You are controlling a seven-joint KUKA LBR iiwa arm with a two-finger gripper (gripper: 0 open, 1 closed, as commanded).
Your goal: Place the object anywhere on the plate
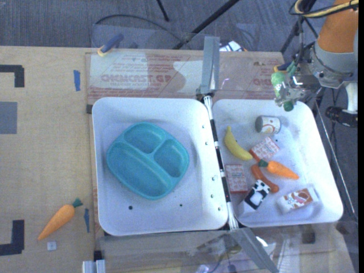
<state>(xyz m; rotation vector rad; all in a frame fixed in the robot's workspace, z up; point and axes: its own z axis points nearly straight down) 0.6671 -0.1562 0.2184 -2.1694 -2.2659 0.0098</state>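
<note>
Gripper [286,95] at top edge of right bin [324,152], above can; grip state not discernible. Plate [148,160]: one, blue, three compartments, in left bin [114,209]. Right bin contents: one banana [235,144], one can [268,124], one carrot [281,169], three small cartons [265,148], one black-white item [257,193]. Second carrot [57,220] on bench left of left bin.

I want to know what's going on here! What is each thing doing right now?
Blue plate: flat in the left bin, nothing on it.
Banana: lying in the right bin.
Carrot: lying in the right bin.
Can: on its side.
Second carrot: lying on the bench.
Pincer: above the right bin's far edge.
</note>
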